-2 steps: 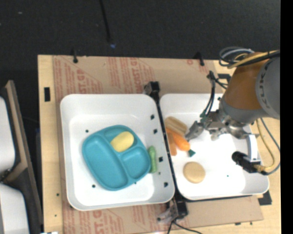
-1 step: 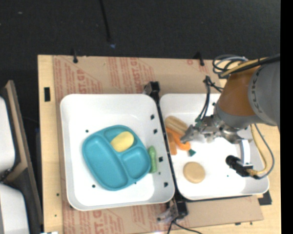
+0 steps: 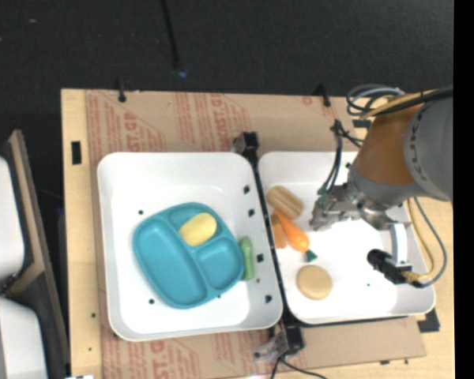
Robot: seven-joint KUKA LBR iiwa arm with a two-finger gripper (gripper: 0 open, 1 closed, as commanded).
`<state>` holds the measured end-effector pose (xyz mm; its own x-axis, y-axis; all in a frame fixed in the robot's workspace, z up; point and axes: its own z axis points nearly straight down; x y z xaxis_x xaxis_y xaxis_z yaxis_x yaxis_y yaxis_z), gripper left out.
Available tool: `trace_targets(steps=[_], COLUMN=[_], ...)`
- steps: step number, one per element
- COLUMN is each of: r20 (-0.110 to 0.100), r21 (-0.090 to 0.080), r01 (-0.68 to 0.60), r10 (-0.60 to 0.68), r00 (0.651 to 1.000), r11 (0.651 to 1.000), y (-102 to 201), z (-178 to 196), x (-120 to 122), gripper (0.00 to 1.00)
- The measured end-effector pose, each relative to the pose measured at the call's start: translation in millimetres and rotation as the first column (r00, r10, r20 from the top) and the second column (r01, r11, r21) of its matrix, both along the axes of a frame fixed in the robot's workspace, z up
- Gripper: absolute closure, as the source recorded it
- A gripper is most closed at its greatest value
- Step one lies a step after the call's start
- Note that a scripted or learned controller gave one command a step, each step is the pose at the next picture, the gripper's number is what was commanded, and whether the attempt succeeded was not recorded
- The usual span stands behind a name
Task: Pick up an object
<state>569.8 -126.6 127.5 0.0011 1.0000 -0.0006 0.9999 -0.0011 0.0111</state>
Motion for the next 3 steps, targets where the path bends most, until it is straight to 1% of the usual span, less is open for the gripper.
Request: trace_targets(steps=[1, 2, 3], r20=[-0.005, -0.006, -0.008], r21=[0.000, 0.000, 0.000], r01=[-0.001, -0.001, -0.001], r10=[0.001, 0.001, 0.001], r00=[1.000, 1.000, 1.000], r11=[1.000, 1.000, 1.000], y=[-4.6, -5.2, -5.8], z=[60.7, 113.7, 142.7], x=[6.7, 7.7, 8.3], gripper=[1.00, 1.00, 1.00])
